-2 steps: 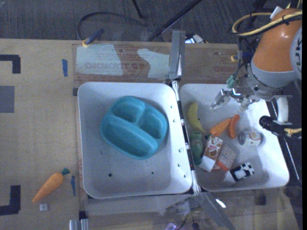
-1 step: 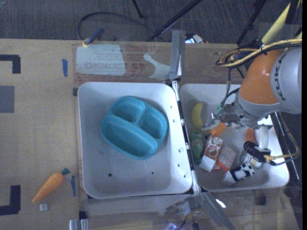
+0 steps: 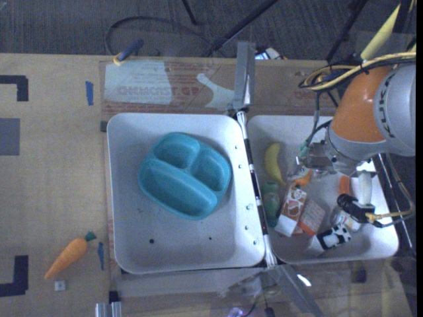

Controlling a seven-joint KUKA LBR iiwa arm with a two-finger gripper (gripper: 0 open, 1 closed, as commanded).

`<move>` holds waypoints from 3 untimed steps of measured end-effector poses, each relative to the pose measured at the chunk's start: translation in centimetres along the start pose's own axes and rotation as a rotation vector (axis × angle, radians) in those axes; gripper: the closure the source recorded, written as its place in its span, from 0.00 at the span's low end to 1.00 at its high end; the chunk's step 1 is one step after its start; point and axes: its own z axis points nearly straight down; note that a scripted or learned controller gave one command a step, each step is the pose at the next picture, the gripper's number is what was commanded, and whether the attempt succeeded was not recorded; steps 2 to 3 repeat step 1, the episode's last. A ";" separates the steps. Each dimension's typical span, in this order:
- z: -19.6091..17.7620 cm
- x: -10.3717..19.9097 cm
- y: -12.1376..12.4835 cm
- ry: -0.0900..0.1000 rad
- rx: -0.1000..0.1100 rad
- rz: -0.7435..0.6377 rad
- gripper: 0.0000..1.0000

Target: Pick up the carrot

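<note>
The carrot [image 3: 67, 257] is a small orange toy with a dark green tuft at its upper right end. It lies flat on the wooden bench, outside both bins, tilted so the pointed tip aims down and to the left and the green end up and to the right. It is far from the claw [image 3: 310, 167], well off to the claw's left and lower in the view, beyond the whole left bin, touching nothing but the bench.
</note>
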 end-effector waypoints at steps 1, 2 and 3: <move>-11.4 3.7 2.6 -0.002 0.003 0.091 1.00; -11.4 3.7 2.6 -0.002 0.003 0.091 1.00; -11.4 3.7 2.6 -0.002 0.003 0.091 1.00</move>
